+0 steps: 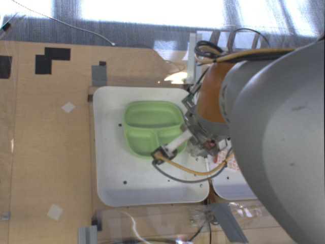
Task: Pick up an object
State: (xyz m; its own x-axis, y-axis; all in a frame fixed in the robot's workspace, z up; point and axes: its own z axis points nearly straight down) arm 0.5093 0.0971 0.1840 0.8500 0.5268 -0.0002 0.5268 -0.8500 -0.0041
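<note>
My tool (199,142) hangs just beside the green divided plastic plate (150,126); apart or together, I can't tell. I'd straddle its nearest rim squarely.

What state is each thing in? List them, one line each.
left bin: holds the green plate.
green plate: lying flat, hollow side up.
arm: reaching in low over the seam between the bins.
right bin: mostly covered by the arm.
red and white thing: in the right bin, partly hidden.
</note>
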